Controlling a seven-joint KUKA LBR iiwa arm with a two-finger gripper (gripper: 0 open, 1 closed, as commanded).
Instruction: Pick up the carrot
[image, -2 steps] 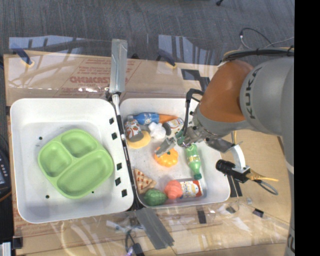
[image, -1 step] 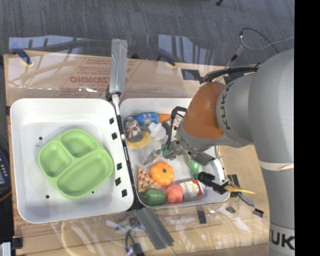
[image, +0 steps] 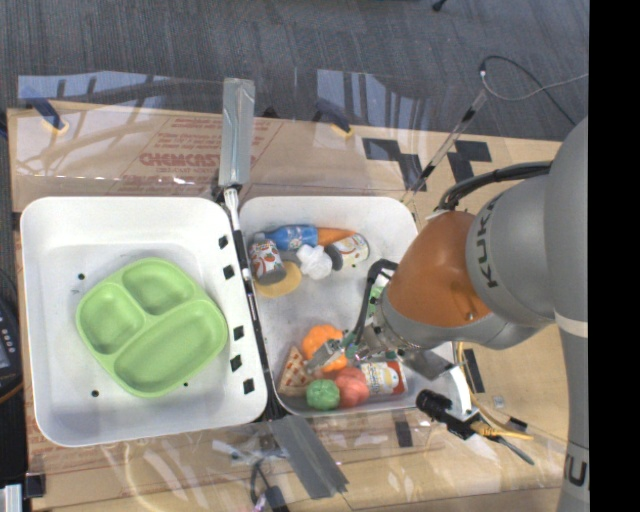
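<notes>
Bins sit side by side on the bench. On the left, the left bin (image: 40, 300) holds a green divided plate (image: 152, 325) lying flat near its middle, well apart from everything else.

Across the divider, the right bin (image: 400, 215) is crowded. Along its far wall lies a row of small things: a blue-and-white toy (image: 291, 237), then the carrot (image: 335, 237), a slim orange piece lying on its side just beside the blue toy and touching a white toy (image: 318, 262) below it. A little can with a red pattern (image: 265, 257) stands at the left end of that row, with a tan round piece (image: 281, 280) just beneath.

Nearer the front wall sits a second cluster: a pizza slice (image: 293, 370), an orange fruit (image: 322, 340), a green ball (image: 322, 395), a red ball (image: 351, 386) and a labelled jar (image: 383, 377) on its side, all packed close together.

The gripper (image: 345, 352) is down among this front cluster, beside the orange fruit and well apart from the carrot. I cannot tell how its fingers are set, nor whether they have hold of anything. The arm's orange band (image: 435, 275) hangs over the right part of that bin.
</notes>
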